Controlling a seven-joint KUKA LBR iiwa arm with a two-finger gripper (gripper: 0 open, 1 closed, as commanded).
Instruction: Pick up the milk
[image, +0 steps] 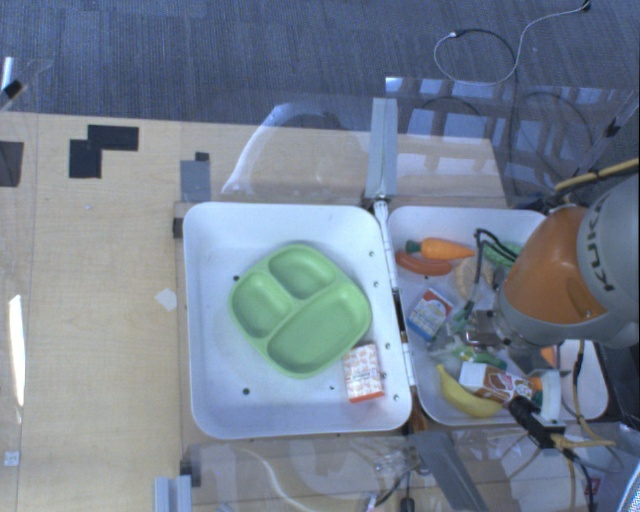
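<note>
The milk is a small white and blue carton lying in the right bin, near that bin's left wall. My gripper hangs low over the right bin, just right of the milk, among the items there. The grey wrist and the orange band above it hide much of the bin's right half.
A carrot lies at the back of the right bin; a banana and a small bottle lie at its front. The left bin holds a green divided plate and an orange-and-white box.
</note>
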